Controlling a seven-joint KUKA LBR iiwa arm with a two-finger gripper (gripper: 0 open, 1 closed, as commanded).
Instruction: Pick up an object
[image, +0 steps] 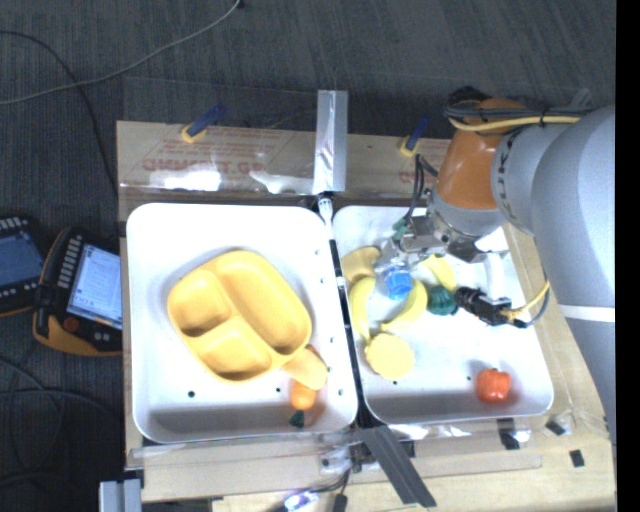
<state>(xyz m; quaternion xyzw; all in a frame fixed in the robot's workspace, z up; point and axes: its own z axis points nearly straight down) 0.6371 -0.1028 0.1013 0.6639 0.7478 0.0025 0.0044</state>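
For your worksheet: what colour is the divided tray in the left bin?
Yellow tray, camera view.

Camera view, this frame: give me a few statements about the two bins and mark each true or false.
1. The yellow divided plastic tray lies in the left white bin. True.
2. The small red tomato-like toy sits in the left bin. False; it is in the right white bin, near its front right corner.
3. The gripper is over the right bin. True.
4. The small orange carrot-like toy lies inside the tray. False; it lies on the bin floor beside it.
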